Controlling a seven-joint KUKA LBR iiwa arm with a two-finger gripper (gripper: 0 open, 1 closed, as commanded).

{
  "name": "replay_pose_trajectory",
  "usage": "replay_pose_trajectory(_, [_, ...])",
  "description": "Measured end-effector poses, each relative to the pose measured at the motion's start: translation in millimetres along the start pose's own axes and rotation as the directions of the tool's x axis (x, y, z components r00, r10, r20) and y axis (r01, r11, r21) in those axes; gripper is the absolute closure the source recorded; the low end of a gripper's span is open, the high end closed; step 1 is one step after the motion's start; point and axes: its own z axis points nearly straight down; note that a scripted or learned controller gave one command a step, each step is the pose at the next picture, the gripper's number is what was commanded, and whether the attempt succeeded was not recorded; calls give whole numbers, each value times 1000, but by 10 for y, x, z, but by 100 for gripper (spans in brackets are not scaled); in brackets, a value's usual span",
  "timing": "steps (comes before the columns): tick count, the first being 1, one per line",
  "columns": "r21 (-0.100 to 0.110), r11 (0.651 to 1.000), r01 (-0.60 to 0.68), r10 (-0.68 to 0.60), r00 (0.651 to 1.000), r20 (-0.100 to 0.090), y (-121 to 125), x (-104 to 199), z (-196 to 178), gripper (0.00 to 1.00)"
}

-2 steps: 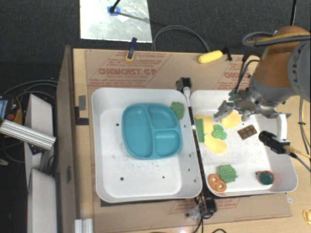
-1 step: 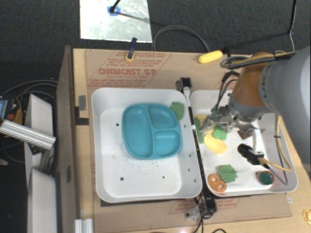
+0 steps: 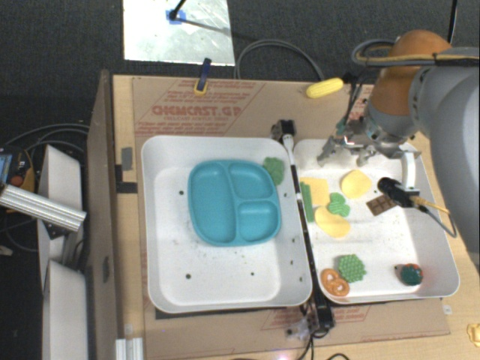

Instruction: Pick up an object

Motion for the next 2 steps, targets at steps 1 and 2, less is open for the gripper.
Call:
replay_pose_trajectory(1, [11,1000,-7,7,1000,-1,-235,-522,457,0])
replay_pose_trajectory(2, [0,1000,0,0,1000,0,-191,-497,291,100])
